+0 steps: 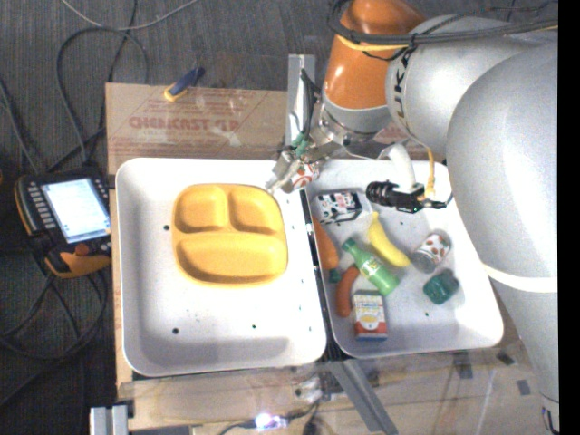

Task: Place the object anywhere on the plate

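The yellow plate (pixel 231 234), split into three compartments, lies in the left white bin (pixel 181 324) with nothing on it. My gripper (pixel 292 169) hangs over the seam between the two bins at their far edge, just beyond the plate's far right corner. A small patch of red and green shows at the gripper's tip, and I cannot make out whether it is a held object. The orange wrist band (pixel 367 57) sits right above it.
The right bin (pixel 471 324) holds a black-and-white box (pixel 337 205), a carrot (pixel 327 247), a banana (pixel 388 243), a green bottle (pixel 372 268), a red sausage (pixel 345 290), a small carton (pixel 369 315), a can (pixel 433 250) and a green cup (pixel 441 286). A tablet (pixel 68 208) lies left of the bins.
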You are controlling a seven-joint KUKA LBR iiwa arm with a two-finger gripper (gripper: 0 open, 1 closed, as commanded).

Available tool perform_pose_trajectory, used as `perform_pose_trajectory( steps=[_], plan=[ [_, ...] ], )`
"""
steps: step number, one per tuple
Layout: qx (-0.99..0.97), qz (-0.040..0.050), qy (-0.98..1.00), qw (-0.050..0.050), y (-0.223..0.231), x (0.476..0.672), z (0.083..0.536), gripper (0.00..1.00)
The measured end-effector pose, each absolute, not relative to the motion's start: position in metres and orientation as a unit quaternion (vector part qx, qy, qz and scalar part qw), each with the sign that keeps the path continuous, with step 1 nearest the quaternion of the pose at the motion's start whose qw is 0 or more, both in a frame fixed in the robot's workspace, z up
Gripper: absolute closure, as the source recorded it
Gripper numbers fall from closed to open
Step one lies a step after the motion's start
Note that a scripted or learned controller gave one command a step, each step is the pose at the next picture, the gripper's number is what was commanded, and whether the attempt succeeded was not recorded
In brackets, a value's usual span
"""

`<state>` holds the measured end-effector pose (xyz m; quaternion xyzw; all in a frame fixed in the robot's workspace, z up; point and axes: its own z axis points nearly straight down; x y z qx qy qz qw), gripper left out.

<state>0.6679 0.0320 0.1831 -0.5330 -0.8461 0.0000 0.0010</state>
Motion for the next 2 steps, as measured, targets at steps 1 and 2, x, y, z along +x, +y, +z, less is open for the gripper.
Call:
perform_pose_trajectory(
  steps=[1, 2],
  plan=[
    [-0.493, 0.0013, -0.870, 0.000, 0.046, 0.657, 0.197, 0.00],
    [-0.412, 0.0001, -0.911, 0.001, 0.132, 0.628, 0.154, 0.00]
  ],
)
